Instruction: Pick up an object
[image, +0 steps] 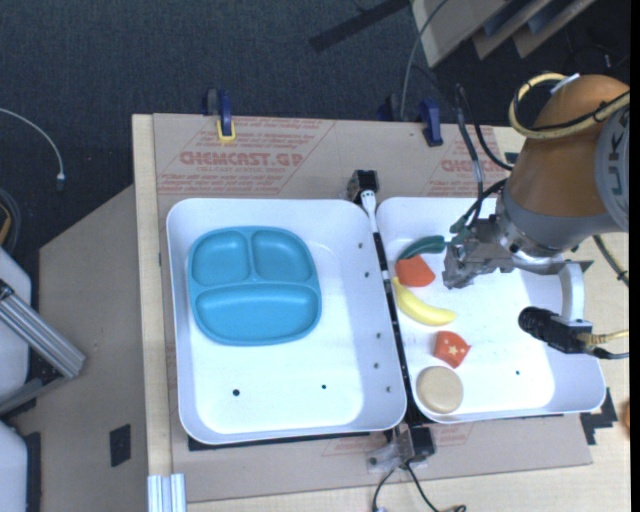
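In the right bin (540, 390) lie several toy foods: a red-orange piece with a green stem (417, 268), a yellow banana (423, 308), a small red strawberry-like piece (451, 348) and a round beige bun (439, 389). My gripper (462, 268) hangs over the upper middle of that bin, just right of the red-orange piece and above the banana. Nothing shows between its fingers.
The left bin (200, 400) holds a blue divided plate (255, 285). A black clamp (363, 186) sits at the top of the divider between the bins. A black fixture (553, 329) juts over the right bin's right side. Cables trail at the upper right.
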